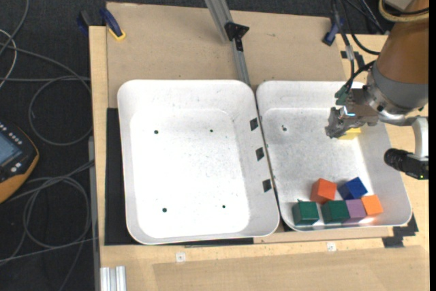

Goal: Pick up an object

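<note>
My gripper [338, 125] hangs over the upper right part of the right bin [293, 146], on the grey and orange arm that comes in from the right. A small yellow object [352, 134] peeks out just right of and below the gripper, and most of it is hidden. Whether it touches the gripper I cannot tell. At the bin's front right lies a cluster of blocks: a red-orange one [324, 189], a blue one [354, 187], an orange one [372, 204], a purple one [355, 210] and two green ones [335, 212] [306, 213].
The left bin [191, 153] adjoins the right one, with black clips along the shared rim. A slanted metal pole [218, 3] rises from the bench behind the bins. Blue clamps sit at the bench's back corners. Cables lie on the floor at left.
</note>
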You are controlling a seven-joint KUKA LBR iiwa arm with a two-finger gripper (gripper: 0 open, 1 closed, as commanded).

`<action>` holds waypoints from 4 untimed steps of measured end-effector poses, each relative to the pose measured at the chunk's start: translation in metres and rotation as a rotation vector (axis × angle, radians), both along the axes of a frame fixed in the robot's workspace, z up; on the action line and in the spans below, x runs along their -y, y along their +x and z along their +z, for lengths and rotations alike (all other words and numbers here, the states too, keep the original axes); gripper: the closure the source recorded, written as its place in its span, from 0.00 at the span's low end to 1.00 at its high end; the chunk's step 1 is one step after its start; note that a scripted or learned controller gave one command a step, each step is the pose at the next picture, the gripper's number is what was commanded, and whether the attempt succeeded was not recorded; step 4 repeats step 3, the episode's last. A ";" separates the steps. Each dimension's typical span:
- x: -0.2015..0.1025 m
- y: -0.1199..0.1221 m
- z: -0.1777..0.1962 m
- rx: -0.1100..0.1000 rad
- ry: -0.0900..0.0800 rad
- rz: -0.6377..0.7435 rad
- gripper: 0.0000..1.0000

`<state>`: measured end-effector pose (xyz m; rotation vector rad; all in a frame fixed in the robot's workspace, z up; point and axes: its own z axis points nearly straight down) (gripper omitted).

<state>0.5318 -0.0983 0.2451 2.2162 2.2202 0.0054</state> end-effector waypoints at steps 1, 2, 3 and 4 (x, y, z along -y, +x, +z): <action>-0.053 0.017 0.008 -0.002 0.003 0.006 1.00; -0.109 0.026 0.014 -0.003 0.003 0.006 1.00; -0.164 0.027 0.004 -0.008 0.003 0.005 1.00; -0.164 0.027 0.004 -0.008 0.003 0.005 1.00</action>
